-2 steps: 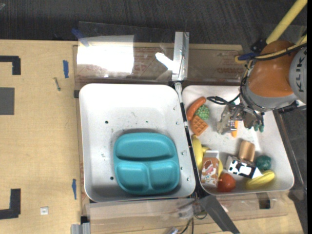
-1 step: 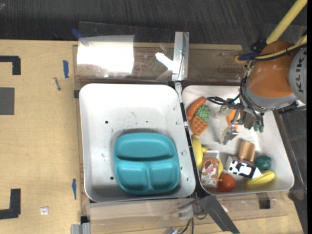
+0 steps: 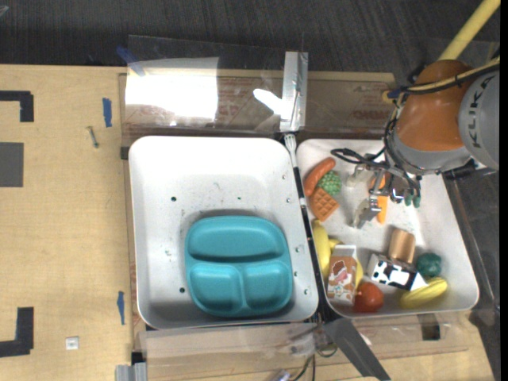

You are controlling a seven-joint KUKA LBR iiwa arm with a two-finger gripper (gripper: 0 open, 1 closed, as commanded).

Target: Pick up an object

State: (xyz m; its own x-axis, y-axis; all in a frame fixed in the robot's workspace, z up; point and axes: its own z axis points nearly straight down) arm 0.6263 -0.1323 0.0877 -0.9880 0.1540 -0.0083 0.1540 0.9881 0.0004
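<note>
My gripper [image 3: 368, 211] hangs over the upper middle of the right bin [image 3: 460, 236], below the orange band [image 3: 429, 117] of the arm. It sits just right of an orange waffle [image 3: 323, 203], a green leafy piece [image 3: 331, 184] and an orange sausage [image 3: 319, 171]. A small orange bit [image 3: 382, 205] lies right beside the gripper; I cannot make out whether it is held. Below the gripper stands a brown cylinder [image 3: 402, 244].
The right bin's front holds a yellow banana [image 3: 321, 244], a strawberry carton [image 3: 343, 275], a red tomato [image 3: 368, 298], a cow-patterned block [image 3: 393, 275], a dark green item [image 3: 429, 263] and a yellow fruit [image 3: 425, 293]. A teal divided tray [image 3: 236, 264] lies in the left bin [image 3: 159, 181].
</note>
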